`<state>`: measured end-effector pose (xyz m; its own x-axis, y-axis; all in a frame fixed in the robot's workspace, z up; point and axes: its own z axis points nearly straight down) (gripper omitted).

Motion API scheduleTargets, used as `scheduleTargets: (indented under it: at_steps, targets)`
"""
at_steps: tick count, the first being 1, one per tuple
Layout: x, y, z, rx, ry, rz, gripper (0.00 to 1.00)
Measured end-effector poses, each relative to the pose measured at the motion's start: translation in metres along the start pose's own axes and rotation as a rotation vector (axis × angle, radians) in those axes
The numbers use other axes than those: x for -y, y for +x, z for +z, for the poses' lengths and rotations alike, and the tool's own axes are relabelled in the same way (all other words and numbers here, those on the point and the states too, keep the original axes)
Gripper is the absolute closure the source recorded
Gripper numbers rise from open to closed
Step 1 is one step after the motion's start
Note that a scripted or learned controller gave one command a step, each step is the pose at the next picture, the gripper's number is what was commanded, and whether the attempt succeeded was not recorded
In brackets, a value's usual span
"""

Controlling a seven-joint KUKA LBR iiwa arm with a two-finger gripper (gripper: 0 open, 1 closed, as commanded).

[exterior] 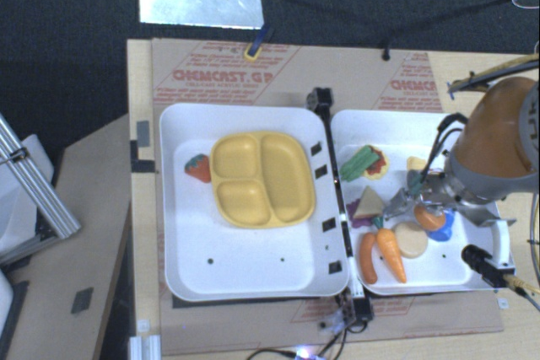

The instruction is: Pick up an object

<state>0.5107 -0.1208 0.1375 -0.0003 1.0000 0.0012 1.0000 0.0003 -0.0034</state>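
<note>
Toy food is seen gathered in the right bin (396, 124) of the camera view: two orange carrots (381, 255) are laid side by side near the front edge, a pale round slice (413, 242) is set just beside them, and a tan wedge on a purple piece (369, 205) is placed between the carrots and a green item on a red-and-yellow disc (364, 162) further back. A small yellow piece (416, 163) is found near the back right. The gripper (403, 202) is lowered into this bin from the right, just beside the wedge, with an orange item on a blue piece (433, 220) lying close under the wrist (whether the gripper is released or clenched cannot be told at this size). In the left bin (177, 181) a yellow divided plate (260, 180) is set centrally, and a strawberry (198, 168) is placed touching its left rim.
</note>
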Motion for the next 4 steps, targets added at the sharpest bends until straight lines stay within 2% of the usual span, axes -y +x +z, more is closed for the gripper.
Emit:
scheduleTargets:
  at_steps: [1, 2, 3, 4]
  targets:
    - [-0.005, -0.002, 0.044, 0.008, -0.018, 0.000, 0.00]
    - [-0.006, -0.004, 0.033, 0.013, -0.026, 0.002, 1.00]
    - [-0.015, -0.003, -0.014, 0.002, -0.008, -0.004, 1.00]
    - [-0.017, -0.008, -0.070, 0.003, -0.010, -0.004, 1.00]
